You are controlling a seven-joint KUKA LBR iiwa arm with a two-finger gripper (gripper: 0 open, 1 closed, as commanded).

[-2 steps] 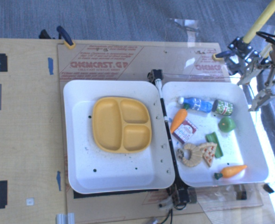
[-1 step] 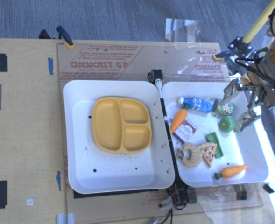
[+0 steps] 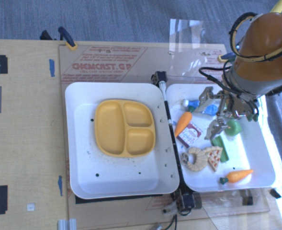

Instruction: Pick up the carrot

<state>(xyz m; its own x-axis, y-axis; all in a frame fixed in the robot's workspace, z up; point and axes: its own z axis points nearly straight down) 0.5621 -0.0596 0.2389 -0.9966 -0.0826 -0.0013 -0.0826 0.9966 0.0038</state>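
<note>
Two carrots lie in the right bin (image 3: 267, 164). One orange carrot (image 3: 183, 122) lies at a slant near the bin's left wall, by the divider. A second carrot (image 3: 239, 175), with a green stem end, rests near the front right corner. My gripper (image 3: 217, 121) hangs over the middle of the right bin, to the right of the first carrot and well above the second. It holds nothing that I can see. The arm's orange band (image 3: 265, 37) looms over the bin's back right.
Around the gripper lie a blue item (image 3: 205, 108), a red packet (image 3: 189, 133), green pieces (image 3: 234, 127), a pizza slice (image 3: 214, 157) and a ring-shaped pastry (image 3: 194, 158). A yellow divided plate (image 3: 125, 127) sits in the left bin (image 3: 78, 143).
</note>
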